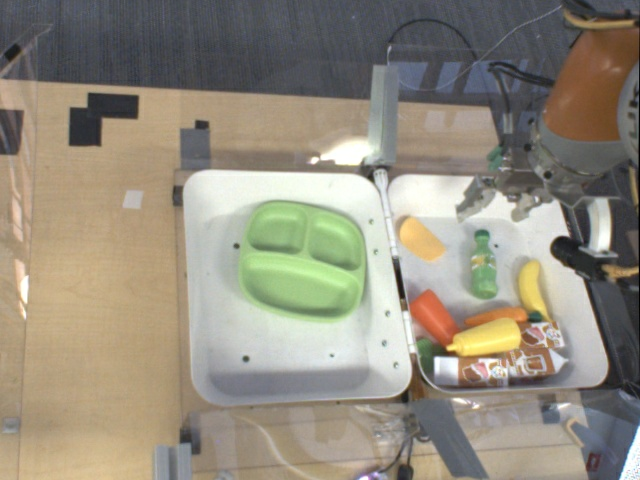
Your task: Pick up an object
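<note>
**Bottle within reach, tool spread above the right bin**

Bottle is my pick: the small green bottle lies lengthwise near the middle of the right bin, cap toward the far wall, well apart from its neighbours. My tool hangs just above and beyond it, over the bin's far end, fingers spread wide with nothing between them.

I judge the bottle light, stiff and smooth, probably a plastic toy. Lying on its round side it may roll or squirt out if I pinch off centre, so I would close across the body's widest part, jaws square to its long axis, not on the narrow neck.

The alternatives look harder. The banana sits by the near-right wall, curved and slick. The orange wedge lies just beside the divider, leaving little finger room. The carrot, yellow squeeze bottle and flat carton crowd together at the near end, touching or overlapping.

The left bin holds a green divided plate, too broad and flat for these fingers. Both bins rest on the worktop.
</note>
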Tool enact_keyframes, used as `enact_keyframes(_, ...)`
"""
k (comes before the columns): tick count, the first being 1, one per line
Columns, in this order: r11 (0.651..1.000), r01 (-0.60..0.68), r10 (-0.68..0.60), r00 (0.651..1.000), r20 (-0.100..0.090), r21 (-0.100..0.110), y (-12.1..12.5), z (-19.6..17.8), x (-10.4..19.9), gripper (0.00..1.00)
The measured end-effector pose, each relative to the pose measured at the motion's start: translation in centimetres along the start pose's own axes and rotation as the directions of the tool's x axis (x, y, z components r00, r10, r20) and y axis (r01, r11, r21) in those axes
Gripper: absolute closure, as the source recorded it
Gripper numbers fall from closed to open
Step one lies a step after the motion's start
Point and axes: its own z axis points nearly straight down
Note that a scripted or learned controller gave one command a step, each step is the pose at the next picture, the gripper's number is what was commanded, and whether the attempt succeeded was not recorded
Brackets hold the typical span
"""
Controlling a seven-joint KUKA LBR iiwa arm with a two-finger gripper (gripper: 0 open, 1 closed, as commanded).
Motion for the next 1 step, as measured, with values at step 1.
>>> enact_keyframes(1,0.980,-0.197,0.197,0.980,0.001,-0.002,2.35,-5.59,-0.44,0.00)
